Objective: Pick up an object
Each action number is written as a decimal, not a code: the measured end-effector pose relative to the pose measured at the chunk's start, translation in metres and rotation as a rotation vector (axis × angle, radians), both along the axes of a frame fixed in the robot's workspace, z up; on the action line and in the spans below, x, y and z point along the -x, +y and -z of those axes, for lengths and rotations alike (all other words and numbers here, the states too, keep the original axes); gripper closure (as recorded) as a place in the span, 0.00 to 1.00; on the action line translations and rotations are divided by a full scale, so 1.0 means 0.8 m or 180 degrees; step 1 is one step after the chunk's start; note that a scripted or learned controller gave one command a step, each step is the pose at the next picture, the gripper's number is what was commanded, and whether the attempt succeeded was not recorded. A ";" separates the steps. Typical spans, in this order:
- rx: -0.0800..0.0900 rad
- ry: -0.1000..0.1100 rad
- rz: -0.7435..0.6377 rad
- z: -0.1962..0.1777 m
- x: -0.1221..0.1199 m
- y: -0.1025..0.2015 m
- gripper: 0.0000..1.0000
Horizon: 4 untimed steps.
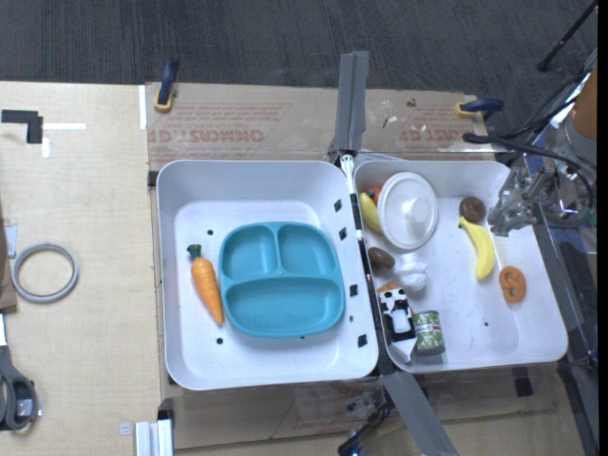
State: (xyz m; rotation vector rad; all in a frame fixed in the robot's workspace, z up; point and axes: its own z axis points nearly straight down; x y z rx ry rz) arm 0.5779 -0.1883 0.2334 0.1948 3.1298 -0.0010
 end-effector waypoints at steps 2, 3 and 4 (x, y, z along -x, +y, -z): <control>-0.0001 0.0001 -0.0066 -0.021 -0.003 0.082 1.00; 0.0000 -0.0012 -0.0069 -0.033 -0.005 0.082 1.00; 0.0003 -0.0025 -0.0072 -0.044 -0.007 0.082 1.00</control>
